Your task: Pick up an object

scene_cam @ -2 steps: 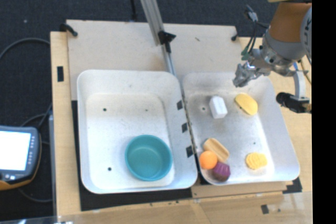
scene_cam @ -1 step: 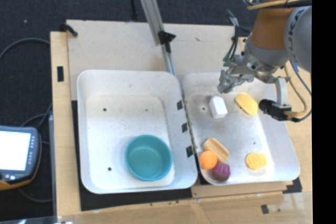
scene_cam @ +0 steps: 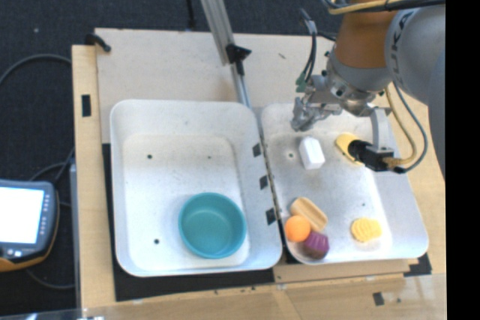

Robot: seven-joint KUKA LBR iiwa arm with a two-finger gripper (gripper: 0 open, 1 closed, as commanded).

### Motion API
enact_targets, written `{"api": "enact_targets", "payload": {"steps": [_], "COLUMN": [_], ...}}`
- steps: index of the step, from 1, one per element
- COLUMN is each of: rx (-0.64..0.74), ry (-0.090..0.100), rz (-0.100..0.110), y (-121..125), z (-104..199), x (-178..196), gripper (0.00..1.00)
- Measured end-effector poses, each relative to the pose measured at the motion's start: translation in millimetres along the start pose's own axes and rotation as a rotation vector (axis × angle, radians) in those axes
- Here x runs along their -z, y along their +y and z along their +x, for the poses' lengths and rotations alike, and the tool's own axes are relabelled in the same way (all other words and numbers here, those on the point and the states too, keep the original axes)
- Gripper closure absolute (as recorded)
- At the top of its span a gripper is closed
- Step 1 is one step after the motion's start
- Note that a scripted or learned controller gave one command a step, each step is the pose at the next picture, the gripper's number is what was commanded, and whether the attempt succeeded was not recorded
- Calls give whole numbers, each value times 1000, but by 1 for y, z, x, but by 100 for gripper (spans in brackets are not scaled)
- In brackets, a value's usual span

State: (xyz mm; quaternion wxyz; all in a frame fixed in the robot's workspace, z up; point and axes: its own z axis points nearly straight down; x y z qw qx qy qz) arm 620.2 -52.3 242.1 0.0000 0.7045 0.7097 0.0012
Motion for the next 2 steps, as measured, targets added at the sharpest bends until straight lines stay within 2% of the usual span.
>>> {"api": "enact_targets", "payload": {"steps": [2], "rx": [1], "ry": [1], "rz": [-1], "y": [-16], "z": [112], "x": [8], "gripper": [100]}}
